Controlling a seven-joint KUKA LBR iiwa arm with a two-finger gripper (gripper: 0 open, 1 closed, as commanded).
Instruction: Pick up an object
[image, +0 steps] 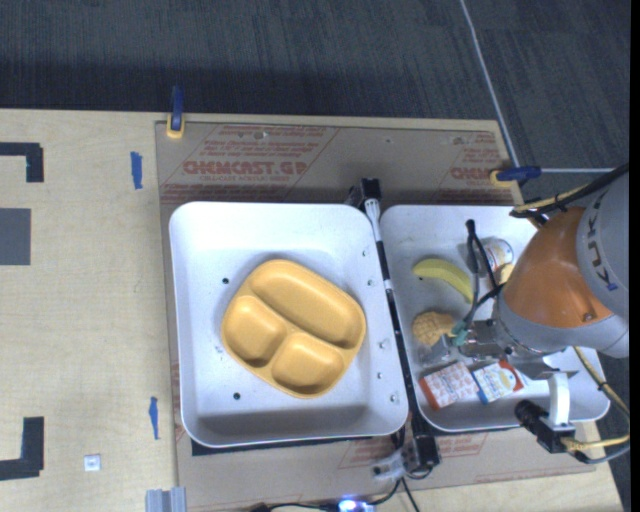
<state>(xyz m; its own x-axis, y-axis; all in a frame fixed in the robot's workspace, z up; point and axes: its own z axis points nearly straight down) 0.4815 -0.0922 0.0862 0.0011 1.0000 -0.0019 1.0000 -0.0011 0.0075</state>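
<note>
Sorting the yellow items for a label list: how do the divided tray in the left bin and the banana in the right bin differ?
The yellow divided tray is broad, rounded and moulded into three compartments; the banana is slim and curved. The tray takes up much of the left bin, far larger than the banana. The tray lies alone, while the banana shares the right bin with other small items. Both are yellow.

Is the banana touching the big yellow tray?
Apart. The camera view shows the banana in the right bin, while the yellow tray lies in the left bin.
</note>
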